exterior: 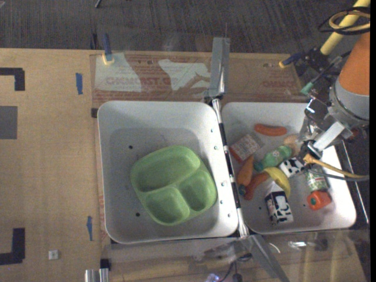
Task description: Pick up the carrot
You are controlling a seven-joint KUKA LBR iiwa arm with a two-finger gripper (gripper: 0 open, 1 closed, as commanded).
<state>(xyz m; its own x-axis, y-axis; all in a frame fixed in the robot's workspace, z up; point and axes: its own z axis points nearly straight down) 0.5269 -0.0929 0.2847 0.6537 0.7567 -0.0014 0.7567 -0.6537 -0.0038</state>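
Observation:
The carrot [245, 170], a short orange tapered piece, lies in the right bin [346, 219] near its left wall, leaning against a red pepper [256, 185]. My gripper [306, 140] hangs over the right-hand part of that bin, about a hand's width to the right of the carrot and apart from it. It is above a green bottle [276, 155] and a black-and-white spotted piece [291, 166]. Nothing shows held in it.
The right bin also holds an orange-red sausage [270, 130], a small box [247, 144], a banana [279, 179], a cow-patterned carton [279, 207] and a can with an orange end [318, 194]. A green divided plate [173, 184] lies in the left bin [117, 122].

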